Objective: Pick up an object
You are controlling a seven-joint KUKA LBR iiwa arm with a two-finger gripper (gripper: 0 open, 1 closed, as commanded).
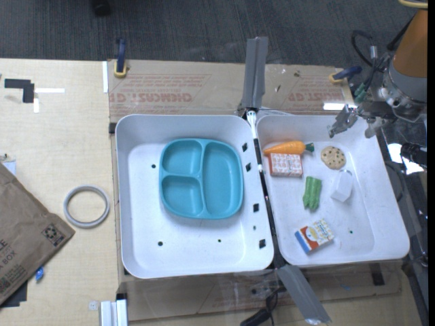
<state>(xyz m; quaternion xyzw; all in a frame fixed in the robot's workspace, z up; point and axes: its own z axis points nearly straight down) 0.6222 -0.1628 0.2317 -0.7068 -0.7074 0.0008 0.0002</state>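
I've got the left bin (136, 250) w/ the teal divided plate (202, 178) far left of the fingers (358, 121). Right bin (380, 243) sits below them. Fingers hover over its upper right corner, spread apart, nothing between them, I think; view's poor there. Carrot (285, 147) and cookie (332, 157) lie just left and below, apart from them. Green piece (312, 193) further down.

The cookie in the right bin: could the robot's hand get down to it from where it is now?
Probably yes. The cookie lies flat with bare bin floor around it, apart from the carrot, and the hand sits just above and beside it with nothing between them.
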